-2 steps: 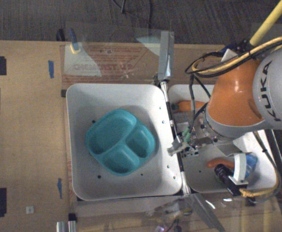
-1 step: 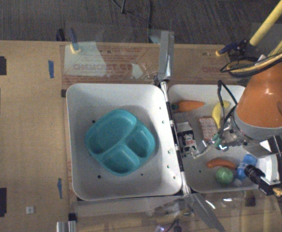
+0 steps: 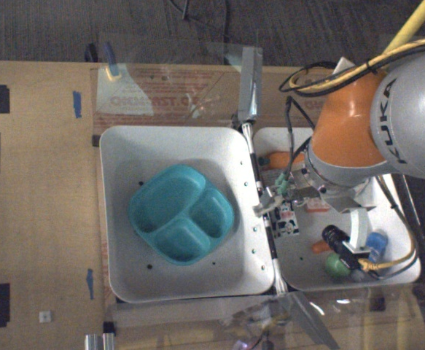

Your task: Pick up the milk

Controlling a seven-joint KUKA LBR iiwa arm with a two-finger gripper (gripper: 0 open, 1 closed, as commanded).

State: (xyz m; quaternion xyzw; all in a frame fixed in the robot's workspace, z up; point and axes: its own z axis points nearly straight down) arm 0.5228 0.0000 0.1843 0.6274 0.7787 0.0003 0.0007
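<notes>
The milk [image 3: 289, 222], a small white carton with dark print, is at the left wall of the right bin [image 3: 387, 275]. My gripper [image 3: 276, 197] hangs right above the carton, over the divide between the two bins. The grey and orange arm covers most of the right bin's middle and hides the carton's upper part. Whether the gripper touches the milk cannot be made out.
A teal divided plate [image 3: 181, 214] lies in the left bin [image 3: 125, 152]. In the right bin there is an orange item [image 3: 278, 159] at the back left, and a green ball [image 3: 335, 265], a small orange piece [image 3: 319, 246] and a blue item [image 3: 376, 243] at the front.
</notes>
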